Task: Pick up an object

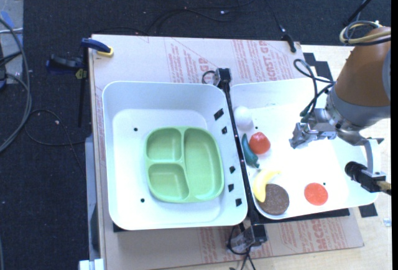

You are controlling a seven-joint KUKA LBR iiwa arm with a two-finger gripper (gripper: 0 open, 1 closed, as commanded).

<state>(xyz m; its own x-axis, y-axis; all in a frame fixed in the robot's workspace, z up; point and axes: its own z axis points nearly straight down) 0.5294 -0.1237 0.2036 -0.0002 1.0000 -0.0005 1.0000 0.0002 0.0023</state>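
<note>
The right bin (289, 104) holds several small items along its left and front sides: a white ball (242, 117), a red tomato-like ball (259, 143), a teal piece (249, 152), a yellow banana (263, 182), a brown round disc (274, 198) and a flat red disc (316, 193). My gripper (300, 137) hangs over the middle of the right bin, to the right of the red ball and above the bare white floor. Nothing shows in it.
The left bin (124, 104) holds a light green divided plate (184, 163). A black divider with clips (231, 138) runs between the bins. The grey and orange arm (364, 91) covers the right bin's far right side. A blue clamp (93, 48) sits at the bench's back left corner.
</note>
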